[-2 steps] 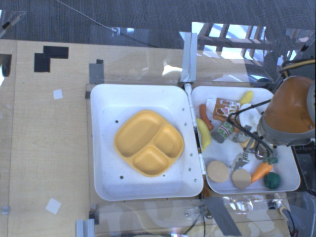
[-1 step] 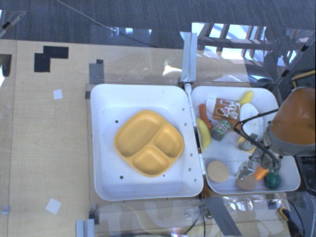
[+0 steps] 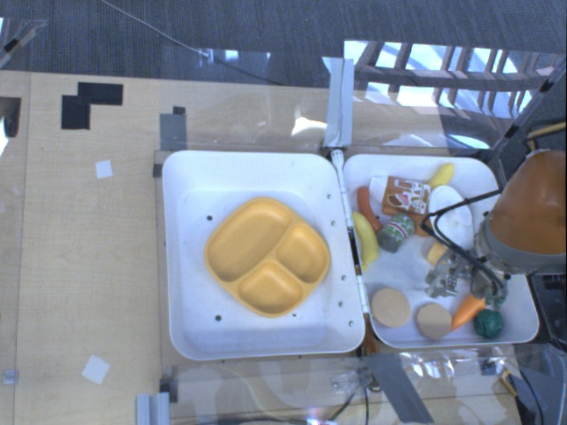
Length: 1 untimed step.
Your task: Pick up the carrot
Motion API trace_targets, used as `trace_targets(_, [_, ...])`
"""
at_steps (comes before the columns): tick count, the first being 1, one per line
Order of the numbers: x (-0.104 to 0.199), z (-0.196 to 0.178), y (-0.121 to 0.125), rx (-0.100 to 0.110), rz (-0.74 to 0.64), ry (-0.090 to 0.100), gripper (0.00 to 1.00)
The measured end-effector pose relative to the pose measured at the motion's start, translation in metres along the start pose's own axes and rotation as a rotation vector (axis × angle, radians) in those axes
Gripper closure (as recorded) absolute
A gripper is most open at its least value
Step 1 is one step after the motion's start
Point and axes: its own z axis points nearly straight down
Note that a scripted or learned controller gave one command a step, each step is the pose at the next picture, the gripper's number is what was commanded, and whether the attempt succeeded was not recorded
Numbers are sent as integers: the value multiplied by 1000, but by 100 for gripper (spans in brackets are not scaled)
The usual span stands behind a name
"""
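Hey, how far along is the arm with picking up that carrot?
Done: the arm has reached into the right bin, and its pincer is low over the food there. In hand: nothing clearly; the carrot lies on the bin floor beside the green broccoli-like piece, just below the pincer. Left: closing on the carrot and lifting it.

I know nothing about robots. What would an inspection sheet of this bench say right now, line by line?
Surface: wooden bench bearing a left bin and a right bin.
Job's things: carrot lying in the right bin, beside a green piece.
Clutter: yellow divided plate in the left bin; banana, two round tan pieces, a small carton in the right.
Grippers: gripper just above the carrot, nothing seen between its fingers.
Cables: black cable looping over the right bin.
Surroundings: dark carpet.
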Motion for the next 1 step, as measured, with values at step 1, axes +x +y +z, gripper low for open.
trace_targets(1, [-2,-144,-11,3,75,1,100])
